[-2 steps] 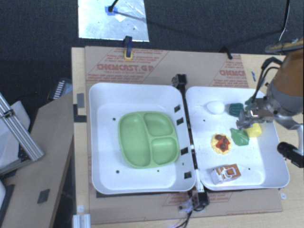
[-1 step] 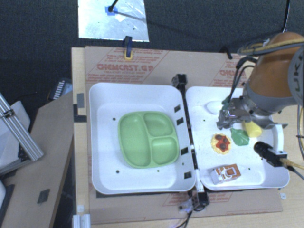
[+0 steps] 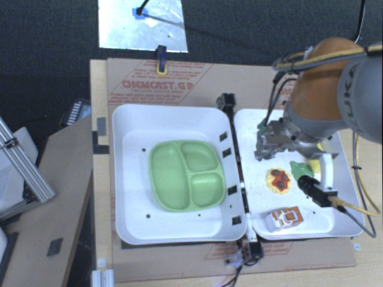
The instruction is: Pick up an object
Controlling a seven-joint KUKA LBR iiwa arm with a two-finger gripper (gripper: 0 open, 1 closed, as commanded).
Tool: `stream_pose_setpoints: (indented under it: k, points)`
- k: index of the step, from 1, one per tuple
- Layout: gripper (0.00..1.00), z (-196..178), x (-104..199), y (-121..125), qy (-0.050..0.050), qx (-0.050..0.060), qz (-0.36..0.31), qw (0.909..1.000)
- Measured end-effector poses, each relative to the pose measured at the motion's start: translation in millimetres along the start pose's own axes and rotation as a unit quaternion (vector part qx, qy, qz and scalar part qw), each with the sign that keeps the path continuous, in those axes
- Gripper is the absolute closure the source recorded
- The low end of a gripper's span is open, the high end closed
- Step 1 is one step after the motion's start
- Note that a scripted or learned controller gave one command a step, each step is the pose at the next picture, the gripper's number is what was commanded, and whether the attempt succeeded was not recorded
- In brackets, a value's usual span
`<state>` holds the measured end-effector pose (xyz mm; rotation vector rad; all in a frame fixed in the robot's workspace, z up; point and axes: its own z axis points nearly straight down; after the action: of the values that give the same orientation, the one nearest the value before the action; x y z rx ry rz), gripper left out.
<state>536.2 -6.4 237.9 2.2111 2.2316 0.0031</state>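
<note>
Hanging over the right bin (image 3: 344, 226), the pincer (image 3: 267, 148) sits near that bin's far-left part; whether it is wide or narrow I cannot tell. Candidate objects lie toward the tabletop's near-right corner: a small pizza-like toy (image 3: 279, 180), a green piece (image 3: 301, 169), and a little carton (image 3: 285, 217). The carton looks light and stiff, probably best taken across its narrow sides.

Worktop (image 3: 102, 220), cardboard-covered, carries two shallow white bins side by side: left bin (image 3: 128, 178), right bin (image 3: 251, 136), edges touching.
</note>
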Motion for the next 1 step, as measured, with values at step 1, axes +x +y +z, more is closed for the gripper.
stream_pose_setpoints:
  k: [1]
  points:
    - [1.0,13.4,51.8,5.5,0.0,0.001,0.0,1.0]
